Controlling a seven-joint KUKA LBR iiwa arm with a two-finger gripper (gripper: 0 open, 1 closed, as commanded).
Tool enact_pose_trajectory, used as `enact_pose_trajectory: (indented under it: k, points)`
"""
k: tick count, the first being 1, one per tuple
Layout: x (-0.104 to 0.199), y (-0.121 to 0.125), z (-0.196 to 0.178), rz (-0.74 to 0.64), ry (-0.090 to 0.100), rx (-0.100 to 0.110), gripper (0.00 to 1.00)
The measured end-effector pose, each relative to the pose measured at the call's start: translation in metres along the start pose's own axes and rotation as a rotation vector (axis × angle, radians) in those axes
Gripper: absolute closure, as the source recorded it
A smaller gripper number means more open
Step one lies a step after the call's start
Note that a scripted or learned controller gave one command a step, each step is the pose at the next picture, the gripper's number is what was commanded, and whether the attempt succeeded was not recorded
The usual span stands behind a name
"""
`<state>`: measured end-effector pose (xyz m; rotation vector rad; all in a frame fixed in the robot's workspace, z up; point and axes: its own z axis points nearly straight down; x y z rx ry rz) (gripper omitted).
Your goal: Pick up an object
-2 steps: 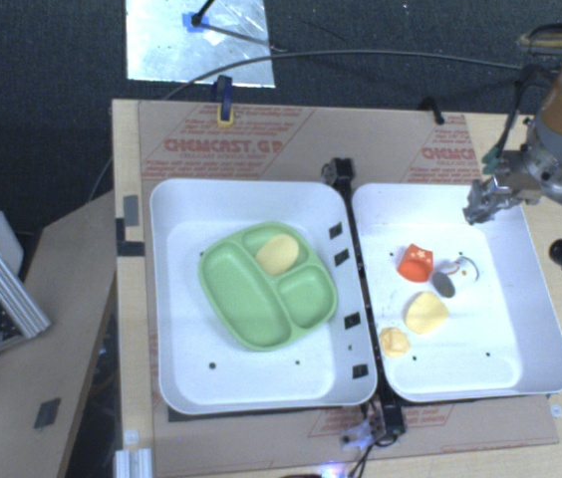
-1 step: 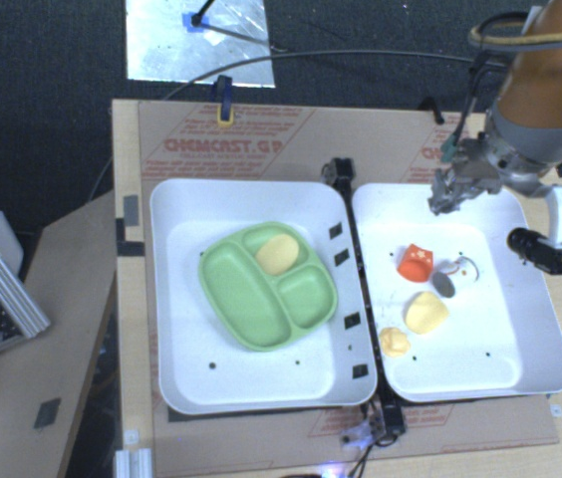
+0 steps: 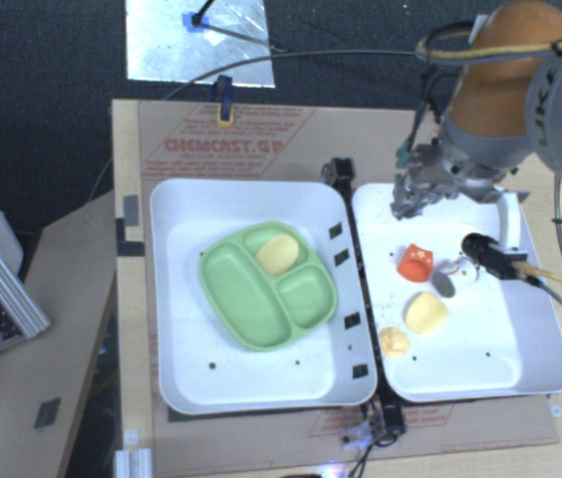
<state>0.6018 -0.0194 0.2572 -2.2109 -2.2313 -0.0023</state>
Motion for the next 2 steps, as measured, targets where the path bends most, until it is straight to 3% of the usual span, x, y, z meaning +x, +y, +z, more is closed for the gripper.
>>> enact_pose_trajectory:
  k: [1,2]
  points:
    - [0.056,0.003,0.017,0.000,0.000,0.001,1.00]
    - [0.113,0.025,0.026,0.000,0.000,-0.003,1.00]
